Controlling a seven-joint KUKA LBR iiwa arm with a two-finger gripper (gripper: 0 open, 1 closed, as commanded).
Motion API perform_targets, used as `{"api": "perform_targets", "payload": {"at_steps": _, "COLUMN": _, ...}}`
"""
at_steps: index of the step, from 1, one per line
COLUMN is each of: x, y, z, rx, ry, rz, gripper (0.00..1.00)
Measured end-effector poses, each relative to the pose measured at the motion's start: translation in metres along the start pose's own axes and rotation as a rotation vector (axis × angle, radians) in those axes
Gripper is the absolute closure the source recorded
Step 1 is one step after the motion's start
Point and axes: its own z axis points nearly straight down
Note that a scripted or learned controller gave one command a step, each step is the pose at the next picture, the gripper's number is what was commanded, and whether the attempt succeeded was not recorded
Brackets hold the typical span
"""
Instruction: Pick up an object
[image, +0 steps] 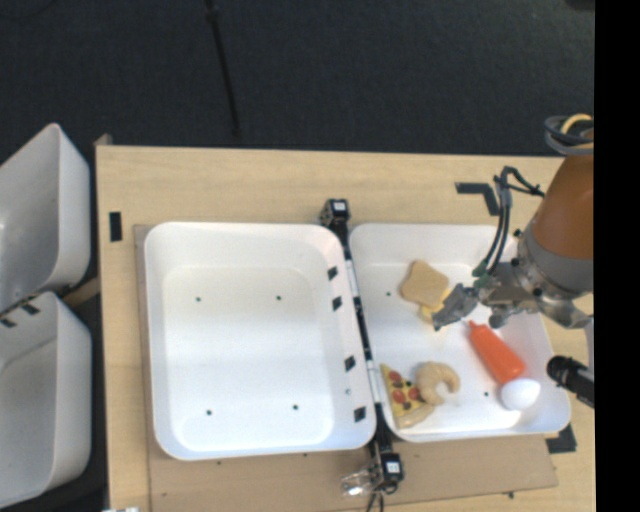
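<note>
The bread slice (426, 284) lies in the right bin (400, 245), near the gripper (452, 308), whose opening I cannot tell, then the orange carrot (495, 352), croissant (438, 379), pizza slice (404, 395), white egg (519, 394).

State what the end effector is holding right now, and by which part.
It cannot be told. The end effector sits low in the right bin, right beside the toast slice, but no object is clearly seen between its fingers.

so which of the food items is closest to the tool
The tan bread slice, just left of the tool; the croissant, pizza slice and egg lie farther.
</note>
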Motion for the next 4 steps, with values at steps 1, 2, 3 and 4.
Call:
{"api": "perform_targets", "payload": {"at_steps": 1, "x": 0.015, "y": -0.006, "z": 0.147, "rx": -0.012, "ry": -0.002, "rz": 0.001, "gripper": 0.0}}
{"api": "perform_targets", "payload": {"at_steps": 2, "x": 0.011, "y": -0.004, "z": 0.137, "rx": -0.019, "ry": -0.008, "rz": 0.009, "gripper": 1.0}}
{"api": "perform_targets", "payload": {"at_steps": 3, "x": 0.088, "y": -0.007, "z": -0.028, "rx": -0.017, "ry": 0.003, "rz": -0.01, "gripper": 1.0}}
{"api": "perform_targets", "payload": {"at_steps": 4, "x": 0.052, "y": -0.011, "z": 0.041, "rx": 0.006, "ry": -0.001, "rz": 0.005, "gripper": 1.0}}
